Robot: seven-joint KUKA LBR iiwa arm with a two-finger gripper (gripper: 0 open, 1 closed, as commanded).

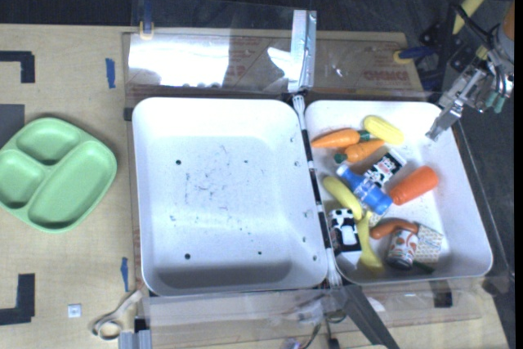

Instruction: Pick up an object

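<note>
Gripper: the gripper (448, 114) hangs at about two o'clock of the right bin, over its upper right rim; nothing sits between its fingers, though whether they are spread or closed I cannot tell from here.
Arm: comes in from the three o'clock side, grey metal and cables at the upper right.
Right bin: the right bin (466, 225) holds the whole pile of objects.
Top of pile: a yellow lemon-like piece (382, 129) at twelve o'clock, just beside two carrots (347, 143) lying at eleven o'clock.
Middle: a blue bottle (365, 188), a black-and-white carton (382, 168), and a fat orange carrot (414, 184) at three o'clock.
Lower part: a banana (341, 198) at nine o'clock, a can (400, 249) at six o'clock.
Left bin: the left bin (221, 192) sits touching the right one.
Bench: a green divided plate (53, 173) rests far out at nine o'clock.
</note>
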